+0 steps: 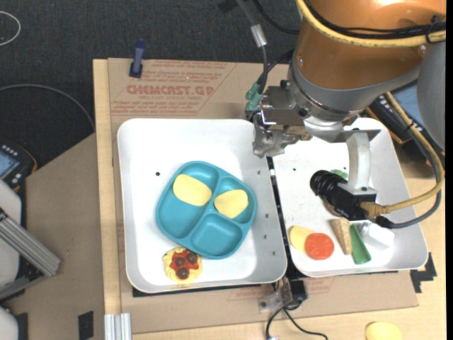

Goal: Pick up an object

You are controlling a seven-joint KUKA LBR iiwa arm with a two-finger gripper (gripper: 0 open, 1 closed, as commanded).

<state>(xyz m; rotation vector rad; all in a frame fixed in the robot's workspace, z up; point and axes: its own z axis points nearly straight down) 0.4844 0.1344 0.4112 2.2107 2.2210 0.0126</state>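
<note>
Cardboard tabletop (177,83) bears a bin (138,161) holding a blue tray (173,218); end effector (269,144) hangs at its rim, state unclear.

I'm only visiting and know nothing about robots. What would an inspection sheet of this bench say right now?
Surface: brown board bearing a white left bin and a white right bin.
Job's things: blue divided plate holding yellow pieces, toy pizza at its near edge, in the left bin; red slice, pale yellow chunk, tan wedge, green piece in the right bin.
Clutter: blue clip at the board's far edge.
Grippers: gripper over the divide between bins, far end; open or shut unclear.
Cables: black cables above the arm.
Surroundings: dark floor; metal rail at left.
</note>
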